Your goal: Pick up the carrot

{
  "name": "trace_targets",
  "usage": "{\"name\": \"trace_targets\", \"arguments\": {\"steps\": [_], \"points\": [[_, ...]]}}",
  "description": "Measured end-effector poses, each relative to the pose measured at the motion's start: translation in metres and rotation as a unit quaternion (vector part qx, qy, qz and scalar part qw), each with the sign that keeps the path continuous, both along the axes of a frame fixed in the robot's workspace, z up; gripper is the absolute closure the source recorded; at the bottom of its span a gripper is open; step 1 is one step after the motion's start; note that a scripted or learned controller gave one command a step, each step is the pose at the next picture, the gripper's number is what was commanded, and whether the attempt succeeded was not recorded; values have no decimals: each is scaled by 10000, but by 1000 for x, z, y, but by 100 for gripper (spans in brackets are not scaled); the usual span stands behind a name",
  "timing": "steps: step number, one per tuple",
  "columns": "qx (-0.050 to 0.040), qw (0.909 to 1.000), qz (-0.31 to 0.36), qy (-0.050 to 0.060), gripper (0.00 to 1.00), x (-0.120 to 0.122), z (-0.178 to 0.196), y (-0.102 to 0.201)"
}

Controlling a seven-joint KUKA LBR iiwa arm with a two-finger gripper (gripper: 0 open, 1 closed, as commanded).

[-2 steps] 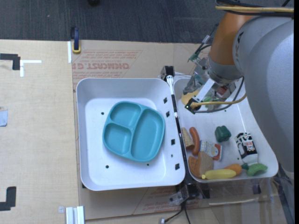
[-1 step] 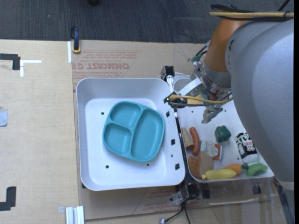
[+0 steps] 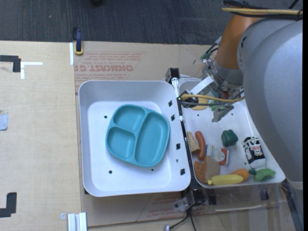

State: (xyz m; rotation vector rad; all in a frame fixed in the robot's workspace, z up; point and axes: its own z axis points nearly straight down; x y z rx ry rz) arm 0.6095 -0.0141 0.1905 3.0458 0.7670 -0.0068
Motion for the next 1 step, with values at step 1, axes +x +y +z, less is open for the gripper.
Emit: {"name": "trace_targets", "arguments": {"steps": [1], "points": [[7,10000,61,15,0,-34,0,-13]]}}
